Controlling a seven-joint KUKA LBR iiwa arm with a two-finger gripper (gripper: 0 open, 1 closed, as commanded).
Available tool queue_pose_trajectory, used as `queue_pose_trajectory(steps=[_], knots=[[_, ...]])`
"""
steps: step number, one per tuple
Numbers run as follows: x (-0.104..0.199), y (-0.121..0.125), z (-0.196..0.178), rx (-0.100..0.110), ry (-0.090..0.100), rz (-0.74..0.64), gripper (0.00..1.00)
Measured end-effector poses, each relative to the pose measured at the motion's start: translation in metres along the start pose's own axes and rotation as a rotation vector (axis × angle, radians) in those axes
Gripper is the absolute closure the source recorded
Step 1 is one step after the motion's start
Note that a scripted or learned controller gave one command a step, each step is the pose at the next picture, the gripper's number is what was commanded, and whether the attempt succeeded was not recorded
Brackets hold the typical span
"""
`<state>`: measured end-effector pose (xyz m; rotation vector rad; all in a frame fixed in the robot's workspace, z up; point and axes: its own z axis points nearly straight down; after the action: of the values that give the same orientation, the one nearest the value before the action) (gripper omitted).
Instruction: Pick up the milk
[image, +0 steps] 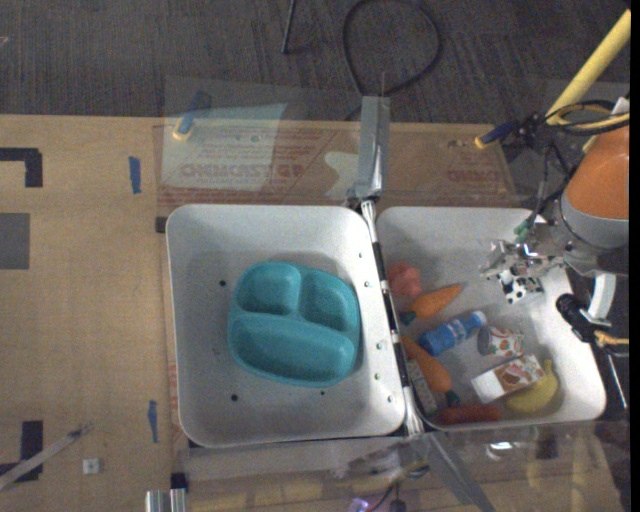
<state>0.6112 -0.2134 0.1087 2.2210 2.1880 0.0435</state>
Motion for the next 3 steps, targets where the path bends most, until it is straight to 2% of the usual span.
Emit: queue_pose_trajectory(steps=[1,2,3], knots=[[0.0,0.003,-0.014,-0.006,-0.005,-0.003,1.0],[-0.003,0.002,-0.011,-0.007,-0.011,-0.001,0.0],[0.005,0.053,0.023,0.046,0.012,-0.153,0.0]])
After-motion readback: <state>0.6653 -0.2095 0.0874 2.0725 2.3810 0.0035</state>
